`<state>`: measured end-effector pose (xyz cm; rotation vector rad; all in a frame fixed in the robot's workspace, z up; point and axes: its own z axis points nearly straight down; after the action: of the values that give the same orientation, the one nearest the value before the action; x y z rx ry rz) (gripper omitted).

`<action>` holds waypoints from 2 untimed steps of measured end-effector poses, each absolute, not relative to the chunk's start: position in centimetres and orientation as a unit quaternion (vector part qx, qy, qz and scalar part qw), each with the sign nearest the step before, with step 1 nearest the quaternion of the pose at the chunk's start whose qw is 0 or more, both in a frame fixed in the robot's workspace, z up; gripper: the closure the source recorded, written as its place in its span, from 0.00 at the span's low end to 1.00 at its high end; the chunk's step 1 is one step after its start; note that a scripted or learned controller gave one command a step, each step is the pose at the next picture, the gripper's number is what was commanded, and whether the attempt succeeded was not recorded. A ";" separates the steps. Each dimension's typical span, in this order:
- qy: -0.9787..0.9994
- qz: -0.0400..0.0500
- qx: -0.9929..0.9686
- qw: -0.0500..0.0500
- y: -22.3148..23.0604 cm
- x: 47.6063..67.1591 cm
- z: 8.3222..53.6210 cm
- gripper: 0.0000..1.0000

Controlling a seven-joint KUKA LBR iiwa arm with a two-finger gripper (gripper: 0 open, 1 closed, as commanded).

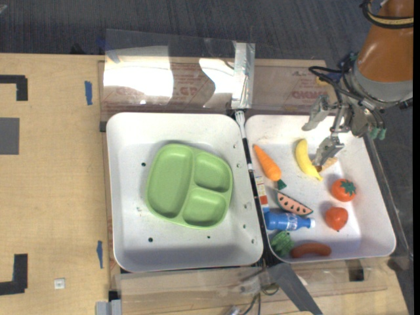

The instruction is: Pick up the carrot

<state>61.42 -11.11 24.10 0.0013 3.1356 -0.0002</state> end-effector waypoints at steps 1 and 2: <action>0.983 0.001 0.185 0.004 -9.8 58.5 10.8 0.00; 0.970 0.001 0.242 0.008 -9.5 52.9 9.0 0.00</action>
<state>52.92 -9.46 9.04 0.7558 3.0337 0.0035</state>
